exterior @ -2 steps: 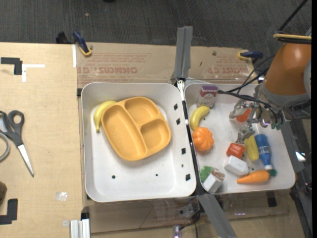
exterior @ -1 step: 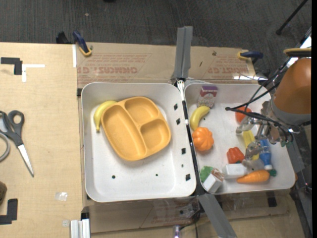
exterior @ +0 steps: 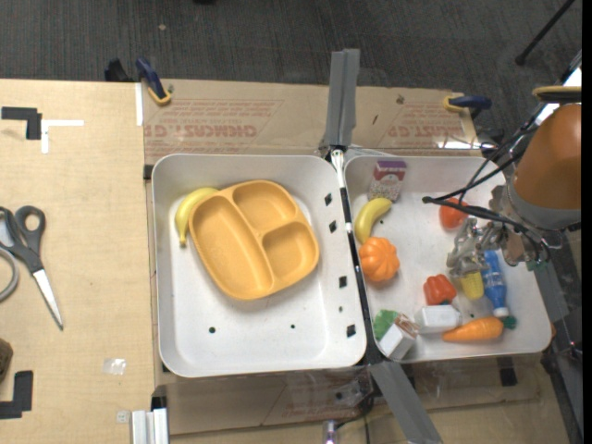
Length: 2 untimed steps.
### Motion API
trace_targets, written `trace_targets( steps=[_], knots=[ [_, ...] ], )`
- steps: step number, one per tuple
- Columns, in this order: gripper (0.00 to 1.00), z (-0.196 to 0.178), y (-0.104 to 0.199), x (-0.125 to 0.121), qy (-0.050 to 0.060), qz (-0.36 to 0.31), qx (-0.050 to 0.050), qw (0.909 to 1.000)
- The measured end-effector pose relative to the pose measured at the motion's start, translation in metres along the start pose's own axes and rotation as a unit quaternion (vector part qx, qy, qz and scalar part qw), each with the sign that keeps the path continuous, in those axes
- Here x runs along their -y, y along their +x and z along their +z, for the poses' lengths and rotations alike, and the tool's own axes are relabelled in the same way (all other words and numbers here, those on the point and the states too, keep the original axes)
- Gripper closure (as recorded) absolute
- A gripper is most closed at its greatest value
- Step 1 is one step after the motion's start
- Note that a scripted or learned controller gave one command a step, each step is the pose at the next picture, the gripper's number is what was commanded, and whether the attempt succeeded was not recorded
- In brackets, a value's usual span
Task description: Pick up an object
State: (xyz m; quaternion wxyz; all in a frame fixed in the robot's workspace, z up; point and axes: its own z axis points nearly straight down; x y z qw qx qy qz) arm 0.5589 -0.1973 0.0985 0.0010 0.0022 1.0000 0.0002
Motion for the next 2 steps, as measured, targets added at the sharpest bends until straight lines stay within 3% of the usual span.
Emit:
trace_targets(
  steps=[1, 2],
  knots=[
    [1.0, -0.008, -0.001, 0.0, 0.0, 0.0, 0.001, 1.0],
    [1.0, -0.017, 0.028, -0.025, -0.001, -0.006, -0.001, 1.0]
  ],
)
